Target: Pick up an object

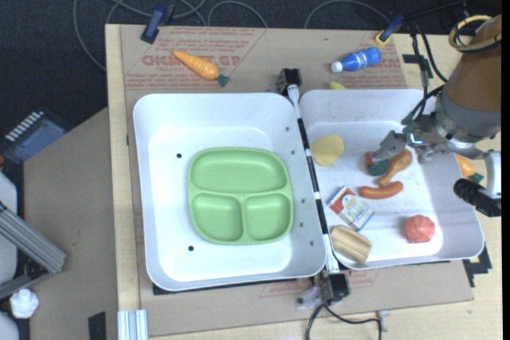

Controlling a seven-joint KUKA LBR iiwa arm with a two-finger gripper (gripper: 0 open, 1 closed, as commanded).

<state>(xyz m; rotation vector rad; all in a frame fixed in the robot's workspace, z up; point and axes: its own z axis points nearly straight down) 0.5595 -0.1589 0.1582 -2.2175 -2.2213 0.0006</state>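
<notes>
The right bin (446, 251) holds several toys. Among them are a pale yellow piece (327, 149), an orange and red vegetable toy (391, 164), a sausage (380, 189), a small red and white box (351, 209), a red ball-like fruit (419, 228) and a bread roll (351, 244). My gripper (401, 144) reaches in from the right. It sits low over the bin's upper middle, right at the top of the orange and red toy and partly covering it. I see nothing lifted off the bin floor.
A green divided plate (239, 193) lies in the left bin (159, 131). On the cardboard behind the bins lie a toy carrot (199, 65), a blue bottle (357, 60) and a blue clip (156, 22). A black clamp (290, 80) joins the bins at the back.
</notes>
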